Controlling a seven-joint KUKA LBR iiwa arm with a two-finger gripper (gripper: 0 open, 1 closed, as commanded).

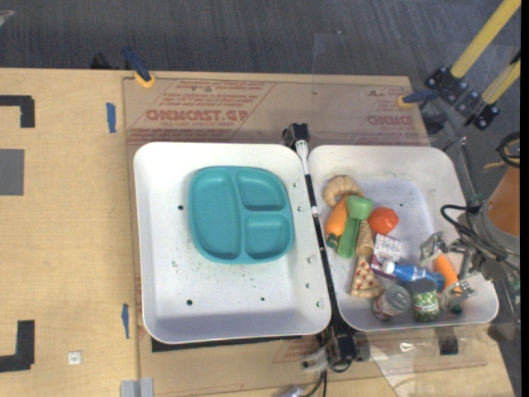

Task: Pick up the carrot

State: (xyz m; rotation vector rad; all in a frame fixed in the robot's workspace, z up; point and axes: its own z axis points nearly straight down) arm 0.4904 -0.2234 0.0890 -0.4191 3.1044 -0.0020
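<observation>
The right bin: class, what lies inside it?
The right bin holds a heap of toy food: carrot, tomato, pizza slice, cans. Whatever lies beneath the heap is covered.

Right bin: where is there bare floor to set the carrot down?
Bare floor in the right bin runs along the far wall and the far right corner, beyond the croissant and tomato. The near half is crowded with items.

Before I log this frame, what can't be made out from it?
- Claw, camera view: an orange piece sits between its fingers, too small and tangled in metal and cables to confirm it is the carrot or firmly held.
- Arm, camera view: cut off by the right edge.
- Small cans in the right bin: labels too small to read.
- Teal tray in the left bin: hides the floor beneath.
</observation>
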